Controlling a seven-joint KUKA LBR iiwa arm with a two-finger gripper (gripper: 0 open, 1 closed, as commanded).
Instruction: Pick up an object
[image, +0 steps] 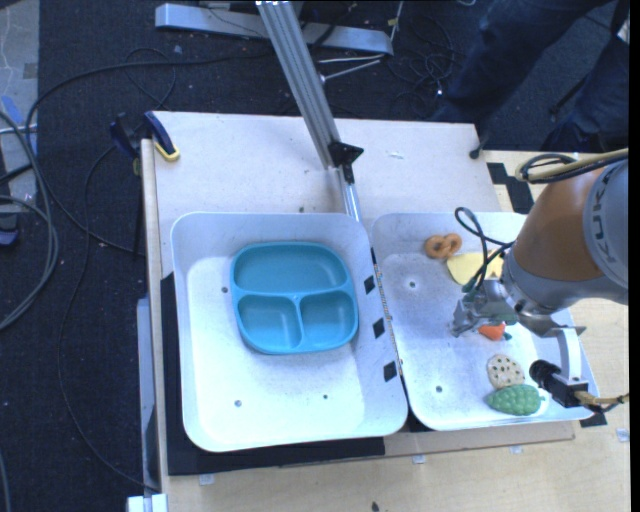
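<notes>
Bins sit side by side on the tabletop (250, 150): the left bin (200, 400) carries a blue divided plate (296, 297) with three compartments, lying flat toward the bin's far half, and the right bin (425, 385) carries the small objects and the arm's working end. Reaching in from the right, the grey arm with its orange band (565, 235) bends down over the right bin, and the pincer (472, 318) hangs low over the middle of that bin; whether it is released or clenched cannot be told, since the metal end is small and blurred against the white floor. Just beside the pincer, on its near right side, a small orange-red piece (492, 331) shows, partly hidden by the wrist; whether it touches the pincer cannot be told. Toward the far edge of the same bin lies a brown pretzel-shaped toy (441, 245), and next to it a pale yellow piece (464, 267) is half covered by the arm. Near the front right corner lie a speckled cookie (504, 371) and, just in front of it and touching or nearly so, a bumpy green toy (515, 401). A black cable (475, 235) loops above the wrist.
</notes>
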